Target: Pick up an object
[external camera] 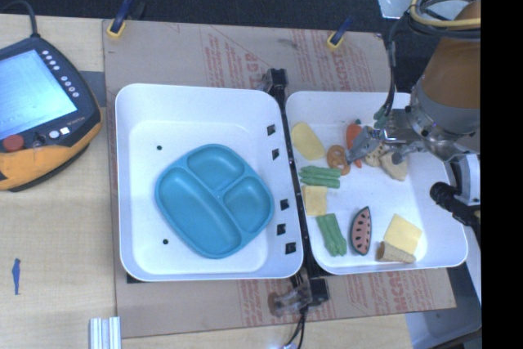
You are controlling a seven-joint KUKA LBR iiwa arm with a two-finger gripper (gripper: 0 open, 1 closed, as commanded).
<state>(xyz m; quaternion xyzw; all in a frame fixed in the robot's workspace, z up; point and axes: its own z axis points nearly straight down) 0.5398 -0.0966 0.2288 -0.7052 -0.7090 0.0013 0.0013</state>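
Observation:
The right bin [425, 256] holds toy food: a yellow piece [308, 140], an orange-red round piece [337, 155], a carrot-like piece [353, 131], green beans [319, 175], a yellow square [315, 199], a green pod [331, 234], a watermelon slice [360, 230], a cheese wedge [400, 238] and a tan piece [396, 168]. My gripper [367, 145] hangs low over the bin's upper middle, beside the round piece and the carrot. Its dark fingers appear spread, with nothing seen between them.
The left bin [131, 176] carries a blue divided plate [214, 199]. A tablet-like pendant [37, 106] lies at the far left on the bench. Clamps [118, 19] sit on the cardboard's far edge. The arm's grey body [445, 94] covers the right bin's upper right corner.

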